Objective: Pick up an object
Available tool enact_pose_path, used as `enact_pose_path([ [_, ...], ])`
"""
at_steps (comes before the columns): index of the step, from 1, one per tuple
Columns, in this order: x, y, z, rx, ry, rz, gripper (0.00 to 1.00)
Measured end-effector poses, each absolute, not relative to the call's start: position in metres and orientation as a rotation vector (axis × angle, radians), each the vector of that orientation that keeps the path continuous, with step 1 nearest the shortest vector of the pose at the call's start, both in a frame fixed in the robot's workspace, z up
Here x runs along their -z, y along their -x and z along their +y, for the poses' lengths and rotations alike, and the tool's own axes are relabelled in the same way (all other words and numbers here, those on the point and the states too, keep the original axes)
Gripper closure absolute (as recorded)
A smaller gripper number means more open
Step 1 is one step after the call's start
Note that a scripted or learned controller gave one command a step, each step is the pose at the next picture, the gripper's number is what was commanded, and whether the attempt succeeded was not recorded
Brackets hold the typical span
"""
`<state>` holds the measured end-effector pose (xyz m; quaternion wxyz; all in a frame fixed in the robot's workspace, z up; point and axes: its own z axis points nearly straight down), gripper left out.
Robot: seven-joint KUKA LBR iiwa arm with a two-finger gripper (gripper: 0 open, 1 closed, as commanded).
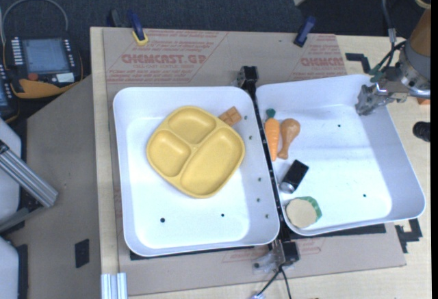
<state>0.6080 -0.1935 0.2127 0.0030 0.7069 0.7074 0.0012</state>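
Observation:
In the right bin (356,154) an orange carrot (272,136) and a tan drumstick-shaped piece (289,132) lie side by side near the left wall. Below them lies a small black block (295,174), and a round tan disc with a green rim (302,211) rests at the bin's front left corner. My gripper (367,100) hangs over the right bin's back right corner, far from these objects, with nothing seen between its fingers.
The left bin (137,174) holds a yellow divided plate (196,151) and a small brown block (230,115) at the plate's back edge. A clamp (248,76) sits between the bins at the back. A teach pendant (42,61) lies off the bench's left.

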Motion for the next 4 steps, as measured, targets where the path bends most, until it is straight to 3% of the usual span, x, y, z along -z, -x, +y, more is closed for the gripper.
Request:
enact_pose_path([
  [4, -0.214, -0.58, 0.026, 0.001, -2.217, 2.23, 1.0],
])
